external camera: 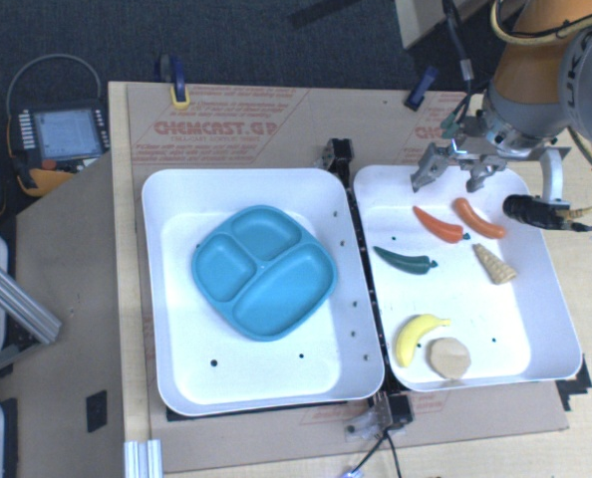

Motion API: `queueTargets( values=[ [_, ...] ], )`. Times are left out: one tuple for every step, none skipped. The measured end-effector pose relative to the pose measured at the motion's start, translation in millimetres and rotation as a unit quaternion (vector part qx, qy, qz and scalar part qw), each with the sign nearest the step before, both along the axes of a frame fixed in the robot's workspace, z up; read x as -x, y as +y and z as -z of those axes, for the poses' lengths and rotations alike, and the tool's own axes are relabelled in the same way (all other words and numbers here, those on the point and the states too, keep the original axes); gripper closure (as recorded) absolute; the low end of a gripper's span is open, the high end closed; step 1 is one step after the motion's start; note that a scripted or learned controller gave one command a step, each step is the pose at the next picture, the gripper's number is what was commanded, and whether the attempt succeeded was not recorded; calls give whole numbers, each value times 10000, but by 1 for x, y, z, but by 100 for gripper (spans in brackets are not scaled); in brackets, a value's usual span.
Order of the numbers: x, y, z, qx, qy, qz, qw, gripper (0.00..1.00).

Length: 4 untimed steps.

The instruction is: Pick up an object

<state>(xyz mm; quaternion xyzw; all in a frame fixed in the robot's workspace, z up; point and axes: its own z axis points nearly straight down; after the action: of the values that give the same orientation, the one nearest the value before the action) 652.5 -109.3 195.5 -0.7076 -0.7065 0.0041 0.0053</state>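
- Progress, as a judgement: nothing has been picked up; all 6 objects in the right bin (545, 297) lie on its floor, so the approach, the closing and the lift are all left to do.
- Nearest the camera, at the right bin's front, a tan round piece (448, 357) lies touching a yellow banana (416, 333), which curves up and to its left.
- Mid-bin, a dark green pepper (406, 259) lies slantwise near the left wall, well apart from the banana.
- To its right, a pale ridged cone (494, 263) lies on its side, tip pointing up-left.
- Farther back, a red-orange chilli (439, 224) and an orange sausage-like piece (478, 218) lie near each other, both slanted; these 2 are closest to the tool and look the likeliest targets.
- At the far edge, the gripper (453, 170) hangs above the bin's back rim with its fingers spread wide and nothing between them.
- The left bin (176, 347) holds a blue divided plate (264, 271) with 3 compartments.
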Motion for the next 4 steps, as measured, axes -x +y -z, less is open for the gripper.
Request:
queueTargets(
  values=[
    [-3, 0, -8, 9, -71, -11, 10000, 0],
    [4, -8, 47, 4, -31, 0, 10000, 0],
    [3, -12, 107, 7, -55, -4, 10000, 0],
    [3, -12, 111, 7, -53, -5, 10000, 0]
  ],
)
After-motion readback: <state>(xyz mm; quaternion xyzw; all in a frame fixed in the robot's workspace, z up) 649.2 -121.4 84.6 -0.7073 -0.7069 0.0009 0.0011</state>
